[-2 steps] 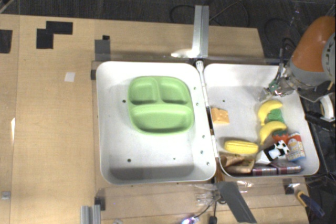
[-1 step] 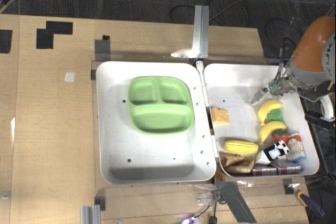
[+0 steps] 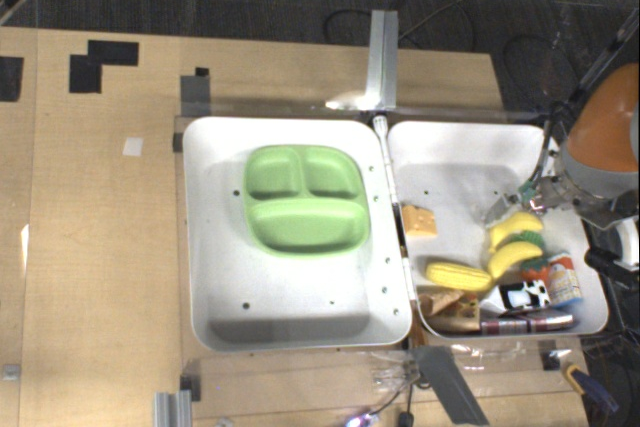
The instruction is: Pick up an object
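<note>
The wooden bench (image 3: 90,245) carries two shallow white bins side by side. The left bin (image 3: 215,305) holds one thing, a green tray (image 3: 303,198) with three compartments, two small above one long, lying flat near the bin's middle. The right bin (image 3: 450,150) holds all the small items, crowded into its near right corner.

The grey arm with its orange band (image 3: 605,130) enters from the right and is cut off by the frame edge, so only the wrist end is seen. Its gripper (image 3: 512,205) reaches down into the right bin, just above the yellow fruit; the metal fingers (image 3: 500,208) are small and blurred, and whether they are spread or closed cannot be told. Nothing can be seen between them.

Three yellow banana-like pieces can be counted: one lying flat (image 3: 458,274) toward the bin's front, one curved (image 3: 510,257) beside it, and one (image 3: 515,230) just under the gripper, touching or nearly touching the fingertips. A single orange-tan wedge (image 3: 421,222) sits apart against the bin's left wall. A black-and-white checkered item (image 3: 526,295), a dark tube or marker (image 3: 528,322) along the front wall, a brown item (image 3: 450,307) and a pale container with red and green (image 3: 562,279) overlap one another and are hard to identify.
</note>
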Action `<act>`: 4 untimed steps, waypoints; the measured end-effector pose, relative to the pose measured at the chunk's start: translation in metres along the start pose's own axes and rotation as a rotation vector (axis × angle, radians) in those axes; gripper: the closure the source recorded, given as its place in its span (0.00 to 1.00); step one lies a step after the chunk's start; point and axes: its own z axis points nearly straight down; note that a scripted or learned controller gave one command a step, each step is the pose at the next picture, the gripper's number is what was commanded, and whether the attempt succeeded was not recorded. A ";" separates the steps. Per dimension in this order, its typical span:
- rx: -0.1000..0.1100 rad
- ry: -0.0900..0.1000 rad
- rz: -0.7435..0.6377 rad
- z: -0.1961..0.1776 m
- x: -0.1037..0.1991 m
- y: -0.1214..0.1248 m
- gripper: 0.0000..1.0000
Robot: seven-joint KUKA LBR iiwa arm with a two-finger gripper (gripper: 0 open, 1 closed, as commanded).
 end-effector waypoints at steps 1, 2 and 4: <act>-0.010 -0.002 -0.002 -0.013 0.001 0.004 1.00; -0.009 -0.002 -0.002 -0.012 0.001 0.004 0.00; 0.000 0.000 0.051 -0.001 0.029 -0.043 0.00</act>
